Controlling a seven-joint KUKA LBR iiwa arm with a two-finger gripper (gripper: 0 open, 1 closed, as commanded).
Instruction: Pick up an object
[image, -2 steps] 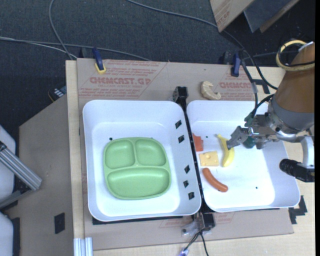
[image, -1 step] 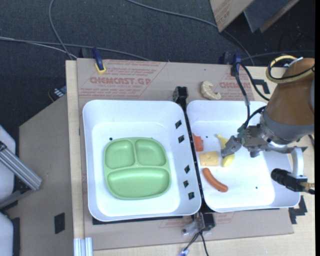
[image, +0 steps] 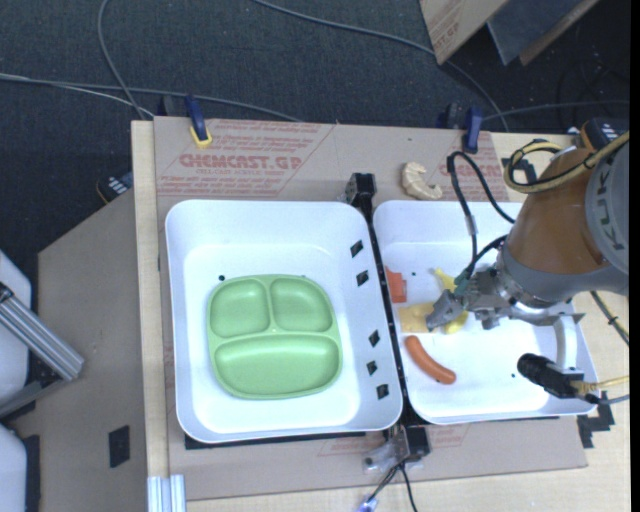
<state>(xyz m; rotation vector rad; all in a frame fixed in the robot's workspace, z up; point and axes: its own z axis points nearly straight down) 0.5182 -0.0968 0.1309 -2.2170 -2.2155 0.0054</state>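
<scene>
- The brown counter (image: 250, 160) bears two white bins; the left bin (image: 190, 300) holds a green divided plate (image: 275, 335).
- The pincer (image: 448, 308) hangs low in the right bin (image: 480, 405), at a yellow piece (image: 447, 300) — whether it is apart or together, I cannot tell.
- Risk: the orange sausage (image: 429, 360) and a red bit (image: 397, 287) lie near — a crowded grab could nudge them or slip off.

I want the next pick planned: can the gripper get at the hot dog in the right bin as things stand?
Probably yes. The hot dog lies apart on the right bin floor, nothing over it, and the gripper hangs just above and beside it.
</scene>
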